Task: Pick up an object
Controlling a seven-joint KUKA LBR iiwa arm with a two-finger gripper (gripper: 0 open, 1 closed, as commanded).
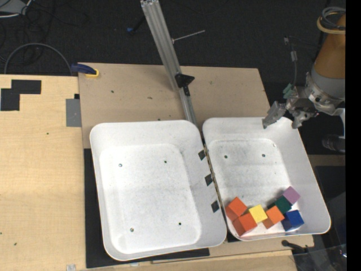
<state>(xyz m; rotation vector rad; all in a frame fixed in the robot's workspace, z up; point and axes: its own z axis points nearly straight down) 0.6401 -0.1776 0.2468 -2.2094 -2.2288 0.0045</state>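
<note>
Several coloured blocks are huddled in the near right corner of the right bin [248, 162]. Among them are a red-orange block [237, 206], a yellow block [258, 214], an orange block [274, 214], a green block [283, 203], a purple block [291, 195] and a blue block [293, 219]. My gripper [283, 119] hangs over the far right rim of that bin, well away from the blocks. It stands open with nothing between its fingers [271, 116].
The left bin [146, 185] lies beside the right one, with black clips [207, 178] along the seam. A slanted aluminium rail [169, 55] runs down to the bins' far edge. A blue clamp [84, 69] sits at the bench's far left corner.
</note>
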